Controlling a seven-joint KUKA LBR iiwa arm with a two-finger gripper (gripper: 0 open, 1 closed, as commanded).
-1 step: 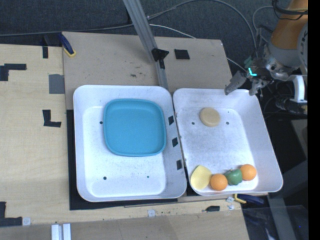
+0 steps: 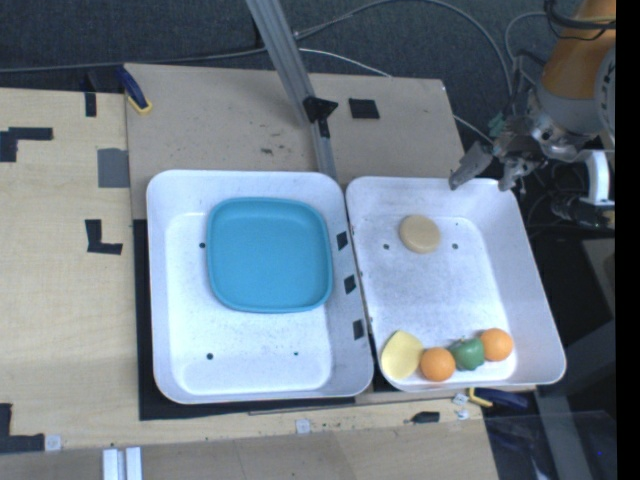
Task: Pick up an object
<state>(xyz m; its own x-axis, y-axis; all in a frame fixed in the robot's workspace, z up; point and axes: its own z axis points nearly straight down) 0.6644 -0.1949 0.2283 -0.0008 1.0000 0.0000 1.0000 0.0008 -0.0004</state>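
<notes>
The right bin holds a tan round disc near its far side. Along its near edge lie a yellow piece, an orange ball, a green object and a second orange ball. My gripper hangs above the bin's far right corner, up and to the right of the tan disc, well apart from it. Its two dark fingers are spread, with nothing between them.
The left bin carries a blue square plate. A slanted grey metal bar crosses the bench behind the bins. Cables trail at the upper right near the arm's orange band.
</notes>
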